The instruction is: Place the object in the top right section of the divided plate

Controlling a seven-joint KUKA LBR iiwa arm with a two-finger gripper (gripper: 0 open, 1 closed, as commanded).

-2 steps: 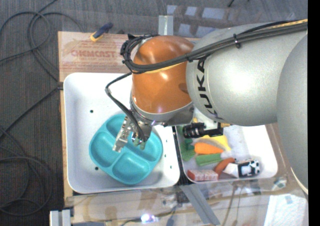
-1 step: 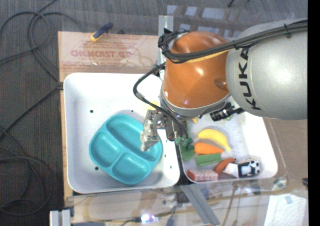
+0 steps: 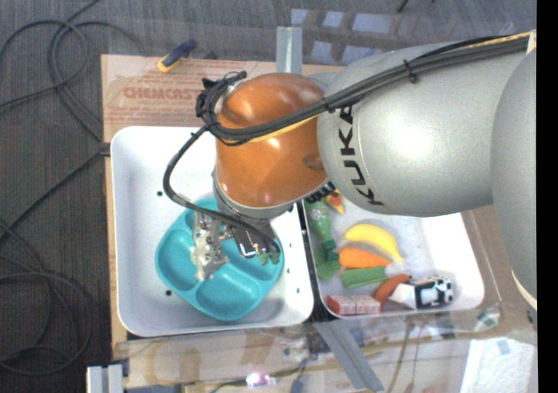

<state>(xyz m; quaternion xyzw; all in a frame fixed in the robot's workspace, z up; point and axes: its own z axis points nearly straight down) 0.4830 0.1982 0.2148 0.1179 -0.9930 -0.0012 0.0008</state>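
A teal divided plate (image 3: 225, 294) lies in the left white bin (image 3: 139, 208), towards its front. My gripper (image 3: 207, 247) hangs from the orange wrist band straight over the plate's middle, close to its surface. A small dark and green thing (image 3: 261, 250) shows just right of the gripper, over the plate's upper right part. Whether it rests on the plate or belongs to the gripper is unclear. The arm hides the back edge of the plate.
The right bin (image 3: 466, 282) holds several toy foods: a yellow banana (image 3: 377, 239), an orange carrot (image 3: 362, 258), a green piece (image 3: 361, 277), a red and white packet (image 3: 350, 304) and a black and white item (image 3: 433, 292). The big grey arm covers both bins' rear halves.
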